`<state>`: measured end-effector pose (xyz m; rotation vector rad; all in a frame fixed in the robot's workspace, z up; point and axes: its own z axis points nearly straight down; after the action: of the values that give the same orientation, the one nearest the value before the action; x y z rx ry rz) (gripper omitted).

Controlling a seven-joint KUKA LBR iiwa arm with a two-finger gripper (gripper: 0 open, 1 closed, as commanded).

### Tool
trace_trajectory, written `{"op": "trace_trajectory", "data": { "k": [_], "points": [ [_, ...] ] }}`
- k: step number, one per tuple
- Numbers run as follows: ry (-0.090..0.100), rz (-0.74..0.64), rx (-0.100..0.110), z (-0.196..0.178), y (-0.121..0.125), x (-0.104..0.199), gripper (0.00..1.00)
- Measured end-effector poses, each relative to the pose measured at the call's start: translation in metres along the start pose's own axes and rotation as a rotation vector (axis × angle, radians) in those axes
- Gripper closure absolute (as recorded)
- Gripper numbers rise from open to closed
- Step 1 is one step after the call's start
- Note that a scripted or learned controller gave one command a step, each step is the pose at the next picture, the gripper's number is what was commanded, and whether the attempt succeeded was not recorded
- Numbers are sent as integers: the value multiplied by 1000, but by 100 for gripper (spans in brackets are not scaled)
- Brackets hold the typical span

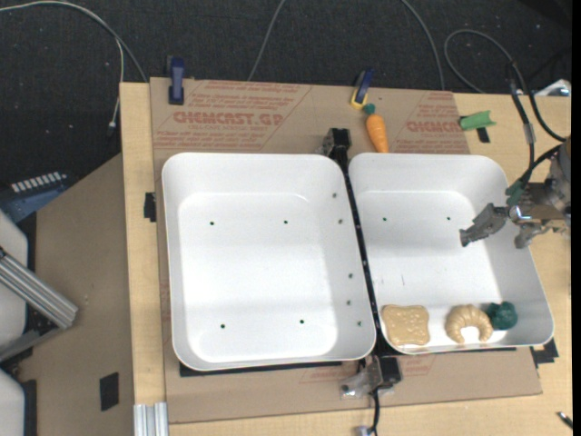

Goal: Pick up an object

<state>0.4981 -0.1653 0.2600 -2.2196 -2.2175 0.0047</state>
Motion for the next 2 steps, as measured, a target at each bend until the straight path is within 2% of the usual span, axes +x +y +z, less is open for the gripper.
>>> {"op": "trace_trajectory", "data": {
  "k": [1, 2],
  "points": [
    [-1, -1, -6, -3, 1, 0, 0],
    [1, -1, 0, 57, -5, -3, 0]
  ]
}}
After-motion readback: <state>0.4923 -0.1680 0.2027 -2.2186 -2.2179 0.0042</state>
